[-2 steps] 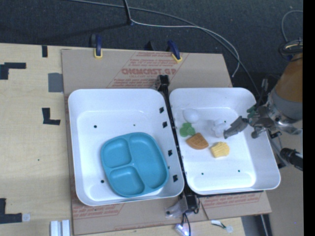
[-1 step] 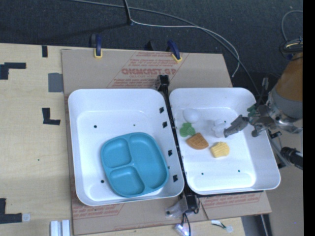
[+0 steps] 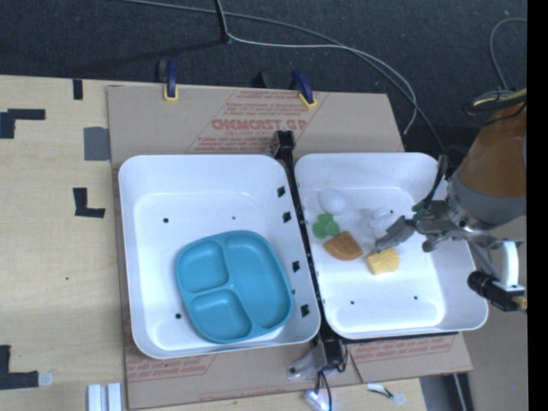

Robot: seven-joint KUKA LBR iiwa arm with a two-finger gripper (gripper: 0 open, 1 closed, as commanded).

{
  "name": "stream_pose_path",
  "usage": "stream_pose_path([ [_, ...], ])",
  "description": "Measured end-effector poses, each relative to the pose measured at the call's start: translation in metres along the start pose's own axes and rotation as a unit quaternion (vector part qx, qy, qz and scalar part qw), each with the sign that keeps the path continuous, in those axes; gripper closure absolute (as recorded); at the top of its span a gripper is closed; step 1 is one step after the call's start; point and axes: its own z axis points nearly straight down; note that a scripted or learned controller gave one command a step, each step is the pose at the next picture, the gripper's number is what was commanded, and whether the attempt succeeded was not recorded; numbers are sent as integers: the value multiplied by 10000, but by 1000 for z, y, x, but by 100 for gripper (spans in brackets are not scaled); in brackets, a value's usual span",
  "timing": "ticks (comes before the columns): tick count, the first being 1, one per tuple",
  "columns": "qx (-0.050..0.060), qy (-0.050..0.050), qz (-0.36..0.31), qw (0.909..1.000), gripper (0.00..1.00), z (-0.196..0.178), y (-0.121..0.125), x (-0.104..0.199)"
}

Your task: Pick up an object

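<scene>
White plastic frames the scene as the claw (image 3: pixel 387 236) reaches into the right bin (image 3: pixel 428 315) from the right, its dark fingers low over a cluster of small objects; whether they are spread or pressed together cannot be told. Just below the fingertips lies a yellow corn-like piece (image 3: pixel 383 262). Just left of it sits an orange bread-like piece (image 3: pixel 344 247), with a green leafy toy (image 3: pixel 324 225) beyond and a white egg-shaped object (image 3: pixel 332 201) up-left. A clear item (image 3: pixel 373 222) lies right beside the fingers. Well to the left, the left bin (image 3: pixel 154 195) holds a blue divided plate (image 3: pixel 232 286).
</scene>
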Motion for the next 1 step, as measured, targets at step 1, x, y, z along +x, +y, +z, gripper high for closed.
stream_pose_path([
  [1,4,1,-1,10000,0,53,9,4],
])
